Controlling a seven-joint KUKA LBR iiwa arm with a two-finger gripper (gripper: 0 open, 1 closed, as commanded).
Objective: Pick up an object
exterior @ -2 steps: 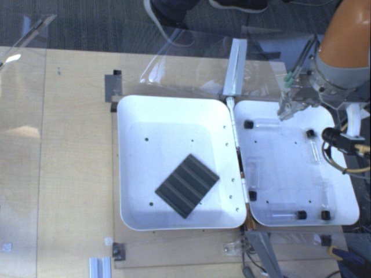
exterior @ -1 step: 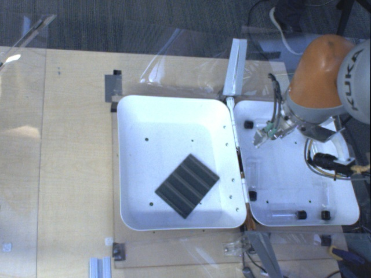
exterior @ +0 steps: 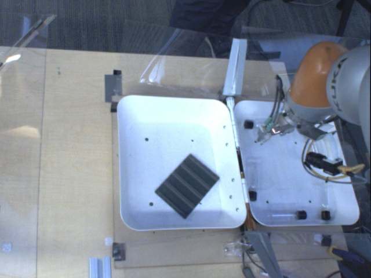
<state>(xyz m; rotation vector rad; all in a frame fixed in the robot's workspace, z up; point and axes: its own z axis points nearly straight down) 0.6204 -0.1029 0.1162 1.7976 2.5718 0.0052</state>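
A: Obj. location?
B: Dark ribbed pad [exterior: 187, 185] lies flat, turned diagonal, in left bin [exterior: 133, 155], toward its front; untouched.
A: Gripper status?
B: Gripper [exterior: 272, 127] approx. over right bin [exterior: 290, 172], rear-left; grip state can't be determined.

No text, label, brand, number or sign can be read anywhere.

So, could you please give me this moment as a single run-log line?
arm: over right bin | object: dark ribbed pad lying flat in left bin, tilted diagonally | contact: none, arm apart from pad | pick: not yet done
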